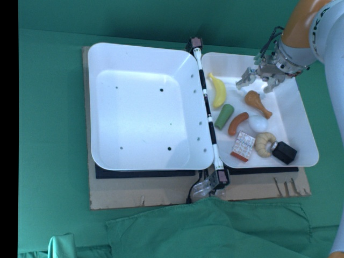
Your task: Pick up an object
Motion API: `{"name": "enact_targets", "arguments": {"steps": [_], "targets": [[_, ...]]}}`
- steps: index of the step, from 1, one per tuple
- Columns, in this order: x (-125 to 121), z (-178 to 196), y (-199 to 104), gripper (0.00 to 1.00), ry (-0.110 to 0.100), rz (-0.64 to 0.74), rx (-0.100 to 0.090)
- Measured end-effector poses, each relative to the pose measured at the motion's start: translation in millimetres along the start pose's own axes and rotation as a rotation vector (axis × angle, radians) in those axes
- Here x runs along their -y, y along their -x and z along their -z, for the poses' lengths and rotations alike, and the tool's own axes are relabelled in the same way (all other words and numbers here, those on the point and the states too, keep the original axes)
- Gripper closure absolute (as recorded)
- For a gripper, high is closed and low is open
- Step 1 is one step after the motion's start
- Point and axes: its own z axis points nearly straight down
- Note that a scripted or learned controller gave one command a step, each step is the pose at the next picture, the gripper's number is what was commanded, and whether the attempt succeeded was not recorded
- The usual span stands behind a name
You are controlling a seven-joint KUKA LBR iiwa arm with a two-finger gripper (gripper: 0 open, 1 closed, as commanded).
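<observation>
The right bin (301,117) holds several small objects. A yellow banana (217,90) lies at its left, with a green pickle (224,116) and an orange sausage (238,123) below it. A brown chicken drumstick (258,103) lies in the middle, above a white egg (258,123). Along the front are a red and white box (243,146), a tan croissant (264,144) and a black block (284,152). My gripper (253,85) hangs over the bin's back part, just above the drumstick. It is open, and nothing sits between its fingers.
The left bin (107,63) is large and white, with a few dark specks on its floor. A black and white divider bar (207,106) runs between the bins. Both bins rest on a cardboard sheet (140,198) over green cloth.
</observation>
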Motion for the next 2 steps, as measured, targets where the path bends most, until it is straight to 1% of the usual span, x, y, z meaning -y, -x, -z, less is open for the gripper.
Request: {"name": "enact_targets", "arguments": {"steps": [2], "targets": [[0.0,0.0,0.0,0.0,0.0,0.0,0.0]]}}
